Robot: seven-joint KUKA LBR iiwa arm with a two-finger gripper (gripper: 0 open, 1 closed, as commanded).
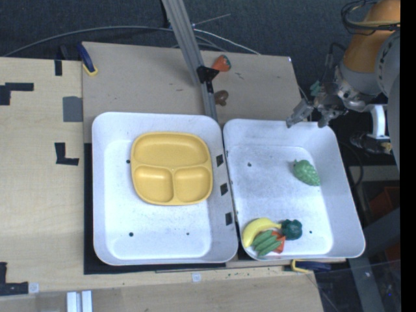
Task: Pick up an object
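In the right bin (273, 138) lies a green knobbly toy vegetable (306, 172) near the right wall. A cluster sits at the bin's front edge: a yellow banana (256, 229), a green pod-like piece (266, 241) and a dark green broccoli-like piece (292, 229). My gripper (307, 116) hangs over the bin's far right corner, above and behind the knobbly vegetable, with nothing visible between its fingers. The grey arm with its orange band (367, 47) reaches in from the right.
The left bin (110, 174) holds a yellow three-compartment plate (171, 168). A grey metal pole (185, 38) slants down from the top to the seam between the bins. Small orange and brown bits (221, 64) lie on the board behind the bins.
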